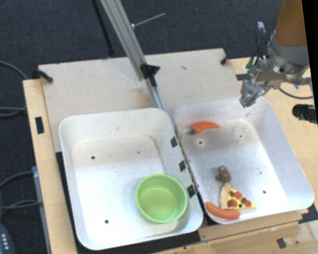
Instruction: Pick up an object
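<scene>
The gripper (248, 98) hangs over the far right corner of the right bin (276, 137), with nothing between its fingers. Whether those fingers stand apart or together cannot be told at this size.

Candidate objects, all in the right bin:
- An orange toy carrot (204, 126), near the far wall on the left side. Slender and tapered; it looks like light, stiff moulded plastic. A grasp across the thicker middle would suit, since the smooth taper may slip out at the tip.
- A small brown rounded piece (223, 173), mid-bin; its identity cannot be made out. Compact, probably light.
- A toy pizza slice (234, 198), flat and wedge-shaped, lying at the near wall. Being thin, it is likely hard to get fingers under.
- A toy sausage (222, 211), orange-red, touching the slice's near edge and pressed to the bin rim; little finger clearance there.

The left bin (82, 162) holds a green plastic bowl (161, 197), upright, thin-walled; its rim is the natural hold.

The carrot lies nearest the gripper and clear of neighbours.
</scene>
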